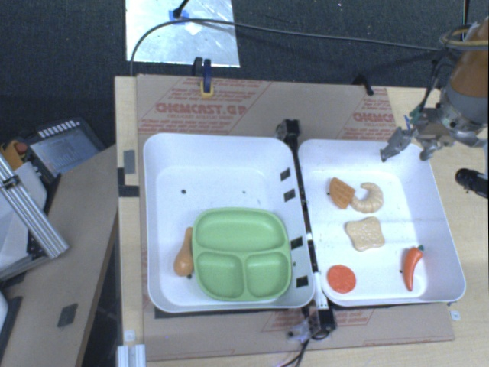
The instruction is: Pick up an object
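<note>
Overhead view of the worktop (pixel 252 98) with two white bins. My gripper (pixel 409 145) hangs over the far edge of the right bin (pixel 439 205), its two fingers spread apart with nothing between them. That bin holds five small toy foods, all apart from my gripper: an orange wedge (pixel 341 193) touching or just beside a curled tan shrimp (pixel 370 197), a pale toast-shaped piece (pixel 365 233) below them, a red-orange disc (pixel 341 279) near the front wall, and a chilli pepper (pixel 412 267) toward the right wall. I judge all five light, rigid and smooth, hence prone to slip. The toast-shaped piece lies clear of its neighbours and looks best taken across its narrower sides. The left bin (pixel 164 205) holds a green divided tray (pixel 241 252) with a tan drumstick-like piece (pixel 184 255) beside it.
</note>
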Tool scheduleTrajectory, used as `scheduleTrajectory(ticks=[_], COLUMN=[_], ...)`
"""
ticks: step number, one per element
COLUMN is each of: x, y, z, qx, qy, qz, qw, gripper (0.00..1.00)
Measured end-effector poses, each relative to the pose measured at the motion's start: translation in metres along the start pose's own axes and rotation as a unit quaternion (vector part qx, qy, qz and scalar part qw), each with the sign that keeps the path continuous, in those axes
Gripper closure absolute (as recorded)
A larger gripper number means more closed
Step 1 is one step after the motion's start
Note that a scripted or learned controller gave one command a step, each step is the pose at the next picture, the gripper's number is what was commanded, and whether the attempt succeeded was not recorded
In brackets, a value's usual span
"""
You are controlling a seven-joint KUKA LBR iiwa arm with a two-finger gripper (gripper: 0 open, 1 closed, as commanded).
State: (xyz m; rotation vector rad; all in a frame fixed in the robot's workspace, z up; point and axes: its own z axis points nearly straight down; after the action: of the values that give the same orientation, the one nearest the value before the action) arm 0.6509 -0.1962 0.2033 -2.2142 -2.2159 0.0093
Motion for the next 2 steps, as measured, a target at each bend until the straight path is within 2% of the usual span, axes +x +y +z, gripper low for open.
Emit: scheduleTrajectory(ticks=[1,2], x=[0.0,0.01], y=[0.003,0.007], z=[-0.009,0.042], qx=[-0.006,-0.005], qy=[-0.001,-0.001], qz=[-0.001,-0.003], qw=[1.0,1.0], gripper=[0.0,0.0])
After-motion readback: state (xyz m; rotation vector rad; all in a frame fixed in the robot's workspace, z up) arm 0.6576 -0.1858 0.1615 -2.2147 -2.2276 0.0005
